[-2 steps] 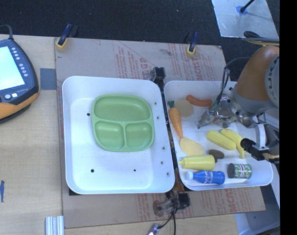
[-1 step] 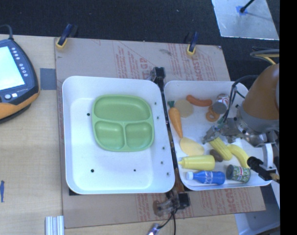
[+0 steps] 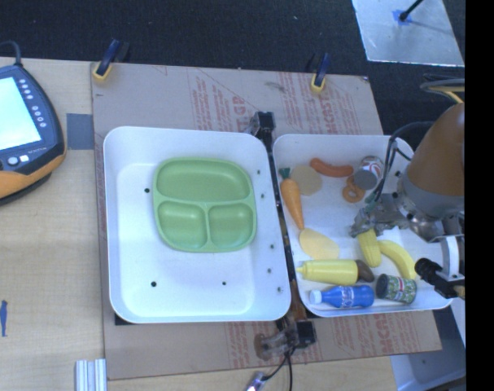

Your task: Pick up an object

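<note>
The right bin (image 3: 332, 150) holds several toy foods. An orange carrot (image 3: 291, 203) lies by its left wall, with a red sausage (image 3: 332, 168) and a small tin (image 3: 369, 169) at the back. A yellow bottle (image 3: 332, 270), a blue bottle (image 3: 344, 296) and a dark green can (image 3: 395, 288) lie along the front. My gripper (image 3: 375, 217) hangs low over the bin's right half, just above a piece of corn (image 3: 369, 248) and a banana (image 3: 397, 257). Its tip is dark and tangled with cables.
The left bin (image 3: 124, 243) carries a green divided plate (image 3: 204, 204). A teach pendant (image 3: 19, 133) rests on the bench at far left. Clamps (image 3: 107, 59) pin the cardboard sheet at the back. The arm's grey and orange body (image 3: 438, 165) covers the right bin's right edge.
</note>
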`<state>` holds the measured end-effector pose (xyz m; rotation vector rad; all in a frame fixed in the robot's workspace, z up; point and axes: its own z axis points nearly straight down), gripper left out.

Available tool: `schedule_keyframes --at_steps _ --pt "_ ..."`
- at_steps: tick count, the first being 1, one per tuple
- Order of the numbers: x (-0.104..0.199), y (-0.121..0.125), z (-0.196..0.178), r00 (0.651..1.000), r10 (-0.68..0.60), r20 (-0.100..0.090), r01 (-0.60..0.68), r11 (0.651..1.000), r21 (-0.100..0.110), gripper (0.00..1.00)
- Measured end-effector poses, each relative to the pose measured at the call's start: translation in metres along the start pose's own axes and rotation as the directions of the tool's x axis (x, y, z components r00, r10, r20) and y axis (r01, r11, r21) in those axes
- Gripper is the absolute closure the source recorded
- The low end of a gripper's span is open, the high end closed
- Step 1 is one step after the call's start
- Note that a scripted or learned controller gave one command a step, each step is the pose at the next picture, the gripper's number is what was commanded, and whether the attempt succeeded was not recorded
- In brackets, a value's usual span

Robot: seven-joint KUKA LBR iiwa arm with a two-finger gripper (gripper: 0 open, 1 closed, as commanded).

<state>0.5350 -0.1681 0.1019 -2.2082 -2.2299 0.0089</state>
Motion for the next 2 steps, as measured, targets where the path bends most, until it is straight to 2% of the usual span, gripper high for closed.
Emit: schedule_keyframes --at_steps 1,2 --pt "0.069 0.088 0.010 1.000 0.003 -0.001 -0.003 1.000 -0.002 1.00" --pt "0.140 0.075 -0.091 1.000 0.005 -0.003 -0.005 1.000 -0.004 1.00"
